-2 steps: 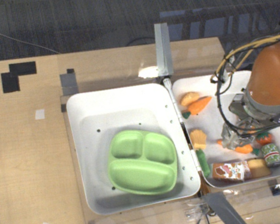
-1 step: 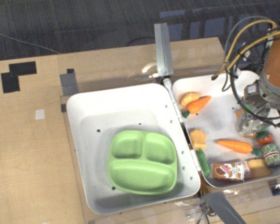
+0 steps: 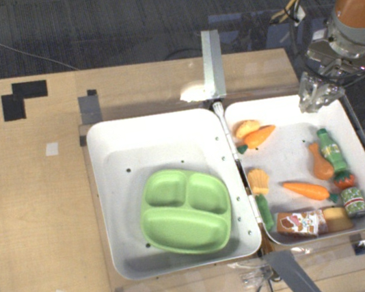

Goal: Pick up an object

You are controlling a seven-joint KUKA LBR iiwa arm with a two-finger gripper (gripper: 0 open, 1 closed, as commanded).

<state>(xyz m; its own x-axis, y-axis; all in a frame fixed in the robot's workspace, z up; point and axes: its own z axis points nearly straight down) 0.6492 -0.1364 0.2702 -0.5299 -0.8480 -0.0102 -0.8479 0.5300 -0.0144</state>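
gripper over the right bin's far corner, toy food waiting below

i have the gripper (image 3: 317,95) hanging above the far right corner of the right bin (image 3: 286,144), and from this angle i cannot tell how it is set. nothing sits between it and the bin floor that i can call held.

the pickable things all lie in that bin. a carrot (image 3: 259,136) rests against a pale yellow round fruit (image 3: 246,126) near the divider. a second carrot (image 3: 307,189) lies alone in the middle, apart from its neighbours. along the right wall a green bottle (image 3: 331,149) lies touching an orange pear-shaped piece (image 3: 321,164), with a small green can (image 3: 353,202) nearer the front. a flat brown packet (image 3: 303,223) lies along the front wall.

the left bin (image 3: 113,188) carries a green divided plate (image 3: 185,210).

my pick would be the lone middle carrot. it looks like light, stiff, smooth plastic, so i expect it to slip if pinched near the tapered tip. i would close across the thick end, jaws square to its length.
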